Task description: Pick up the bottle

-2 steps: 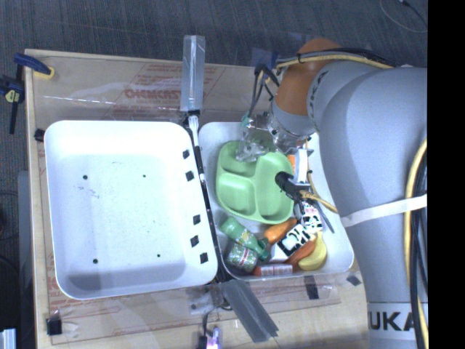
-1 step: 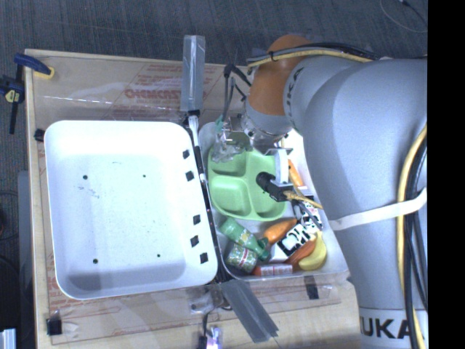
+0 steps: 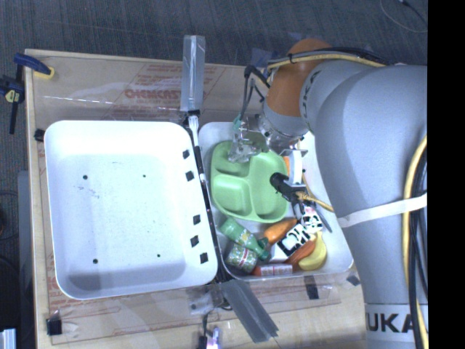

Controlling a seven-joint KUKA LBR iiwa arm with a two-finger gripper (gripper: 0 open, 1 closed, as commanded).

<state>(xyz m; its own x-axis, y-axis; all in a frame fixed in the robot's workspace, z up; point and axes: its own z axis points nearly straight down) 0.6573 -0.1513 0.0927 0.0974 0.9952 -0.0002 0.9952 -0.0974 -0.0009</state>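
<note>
My arm (image 3: 349, 122) reaches over right bin (image 3: 334, 264); green tray (image 3: 247, 184) hogs its middle, so bottle (image 3: 243, 244) lies wedged at the front edge. End effector (image 3: 243, 142) at tray's far end, grip state unclear

Both bins, left (image 3: 116, 217) and right (image 3: 211, 140), look like smooth white plastic with a slight sheen. Green tray (image 3: 247, 187): matt moulded plastic. Bottle (image 3: 243, 244): clear green-tinted plastic, crinkled, glossy highlights seen. Bench top (image 3: 109, 86): pale wood under a clear glossy film, printed lettering visible through it. Arm shell (image 3: 370, 158): smooth grey painted finish, satin; orange band (image 3: 290, 86) looks smooth, low gloss. Gripper (image 3: 243, 140): bare metal parts, shiny. Floor (image 3: 109, 13): dark, rough, carpet-like weave. Divider bar (image 3: 193, 71): dull grey metal.
</note>
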